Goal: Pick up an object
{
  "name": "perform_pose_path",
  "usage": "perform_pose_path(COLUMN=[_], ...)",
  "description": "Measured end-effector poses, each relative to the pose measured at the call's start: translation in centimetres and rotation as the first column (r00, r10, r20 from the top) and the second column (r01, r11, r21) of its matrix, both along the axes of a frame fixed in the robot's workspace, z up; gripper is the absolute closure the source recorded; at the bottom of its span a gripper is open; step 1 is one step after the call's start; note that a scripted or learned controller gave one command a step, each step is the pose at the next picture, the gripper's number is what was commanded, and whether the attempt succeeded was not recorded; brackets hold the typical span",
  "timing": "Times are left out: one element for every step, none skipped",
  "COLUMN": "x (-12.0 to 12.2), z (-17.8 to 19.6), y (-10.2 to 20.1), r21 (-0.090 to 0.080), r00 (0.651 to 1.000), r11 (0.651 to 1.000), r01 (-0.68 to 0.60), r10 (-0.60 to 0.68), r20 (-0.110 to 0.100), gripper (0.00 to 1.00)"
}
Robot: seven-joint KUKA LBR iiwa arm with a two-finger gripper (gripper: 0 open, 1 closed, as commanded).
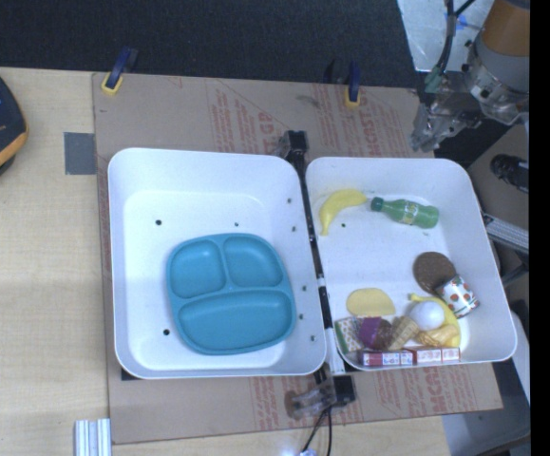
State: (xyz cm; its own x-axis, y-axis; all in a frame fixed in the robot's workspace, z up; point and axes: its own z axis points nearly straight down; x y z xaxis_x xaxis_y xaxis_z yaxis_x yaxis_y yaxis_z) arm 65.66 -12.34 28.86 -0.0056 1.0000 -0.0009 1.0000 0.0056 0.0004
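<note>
On your wooden bench (pixel 37 255), the green bottle (pixel 406 211) in the right bin (pixel 472 198) looks light, rigid, slippery; take its middle, though the gripper (pixel 433 126) above hides whether its jaws are released or clenched.

Smooth white plastic bins (pixel 127 255), matt blue plastic tray (pixel 230 293), glossy green bottle (pixel 406 212)
</note>
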Motion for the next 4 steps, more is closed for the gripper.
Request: perform_pose_path(x=[-11.3,-10.7,-9.4,-11.9], z=[-7.2,-6.8,-11.6,-19.9], y=[0.0,0.0,-7.0,-6.7], r21=[0.004,0.001,-0.002,-0.001], r00=[1.000,1.000,1.000,1.000], r11=[1.000,1.000,1.000,1.000], r01=[0.005,0.003,0.006,0.002], r10=[-0.005,-0.003,-0.006,-0.002], r20=[-0.020,-0.005,-0.006,-0.003], gripper=[1.00,0.00,0.00,0.00])
